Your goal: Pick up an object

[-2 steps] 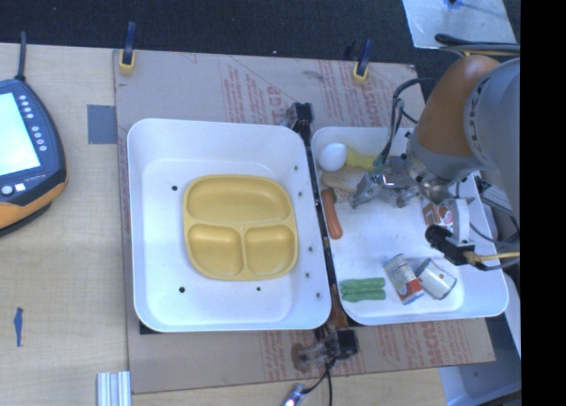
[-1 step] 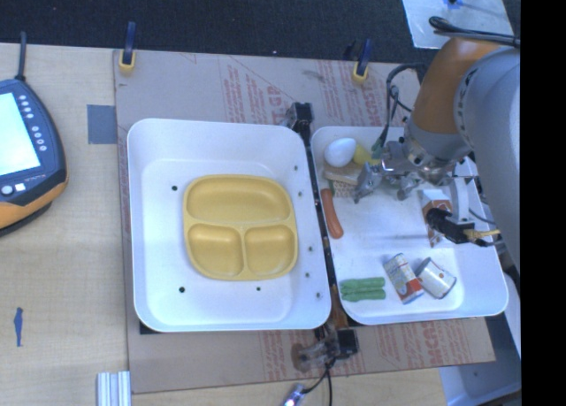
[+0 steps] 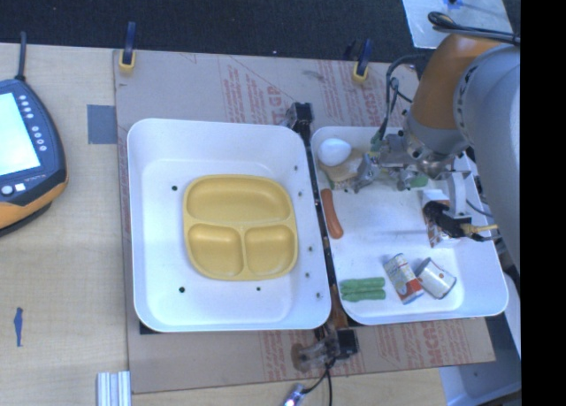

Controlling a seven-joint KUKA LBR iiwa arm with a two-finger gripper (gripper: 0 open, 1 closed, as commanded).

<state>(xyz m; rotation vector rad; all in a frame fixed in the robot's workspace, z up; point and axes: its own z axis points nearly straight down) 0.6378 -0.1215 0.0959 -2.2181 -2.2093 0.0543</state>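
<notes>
Arm (image 3: 460,86): grey with an orange band, reaching in from about 2 o'clock of the view and bending over the far half of the right bin.
Gripper (image 3: 371,172): low over the right bin (image 3: 478,307), near 12 o'clock of its floor, just right of the egg.
Grip: cannot tell whether it is released or clenched; the wrist hides that part.
Egg (image 3: 334,151): white, in the right bin's 11 o'clock corner, close to the left wall.
Sausage (image 3: 332,213): orange-red, lying lengthwise along the right bin's left wall at 9 o'clock, below the egg and apart from it.
Green pods (image 3: 363,288): a short bundle lying flat at 7 o'clock of the right bin, near the front wall.
Small can (image 3: 402,277): white with a red label, on its side and tilted, at about 6 o'clock of the right bin, right of the green pods.
Grey packet (image 3: 437,279): at 5 o'clock of the right bin, just beside the small can; whether they touch is unclear.
Left bin (image 3: 146,218): white, its right wall up against the right bin.
Yellow plate (image 3: 240,225): three compartments, lying flat in the middle of the left bin.
Cardboard sheet (image 3: 230,86): brown, under both bins.
Clamps (image 3: 128,55): blue-handled, at 11 and 1 o'clock on the sheet's far edge.
Handheld controller (image 3: 22,152): grey and orange with a screen, on the wooden bench (image 3: 62,307) at 9 o'clock of the view.
</notes>
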